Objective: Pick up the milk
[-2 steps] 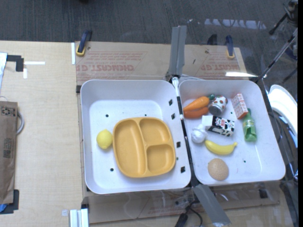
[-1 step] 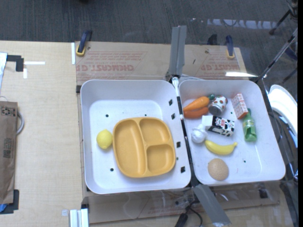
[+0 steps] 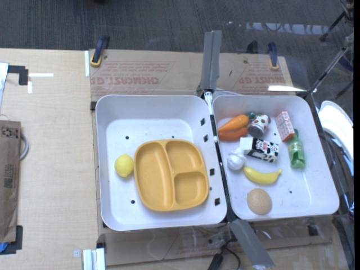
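The milk (image 3: 265,149) is a small carton with black and white cow patches. It lies on its side near the middle of the right bin (image 3: 320,167). An orange carrot (image 3: 233,126) and a small can (image 3: 259,124) lie just behind it. A yellow banana (image 3: 262,175) lies just in front of it. A white block (image 3: 245,144) touches its left end.
The right bin also holds a red and white carton (image 3: 284,126), a green bottle (image 3: 296,154), a white round item (image 3: 235,162) and a tan egg (image 3: 259,201). The left bin (image 3: 112,122) holds a yellow divided plate (image 3: 171,174) and a lemon (image 3: 124,165).
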Controlling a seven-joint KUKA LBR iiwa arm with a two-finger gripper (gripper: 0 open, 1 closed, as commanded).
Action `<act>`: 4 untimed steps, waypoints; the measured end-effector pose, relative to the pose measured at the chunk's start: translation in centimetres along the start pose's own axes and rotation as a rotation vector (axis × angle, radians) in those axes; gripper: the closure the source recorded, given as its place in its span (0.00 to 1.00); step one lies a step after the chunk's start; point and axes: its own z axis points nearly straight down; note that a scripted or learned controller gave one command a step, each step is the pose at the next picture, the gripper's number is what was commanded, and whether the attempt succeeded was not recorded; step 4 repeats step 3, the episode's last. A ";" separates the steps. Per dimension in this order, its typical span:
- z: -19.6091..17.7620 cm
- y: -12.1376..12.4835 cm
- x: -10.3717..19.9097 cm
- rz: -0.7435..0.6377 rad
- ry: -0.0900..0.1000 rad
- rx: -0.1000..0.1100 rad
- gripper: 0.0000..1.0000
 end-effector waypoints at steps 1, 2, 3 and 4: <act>7.4 -2.2 -1.7 -0.308 -0.001 0.002 0.00; 6.9 -2.0 -1.6 -0.308 -0.007 0.004 1.00; -0.1 0.4 -0.4 -0.004 0.001 -0.001 1.00; -0.1 0.4 -0.4 -0.004 0.001 -0.001 1.00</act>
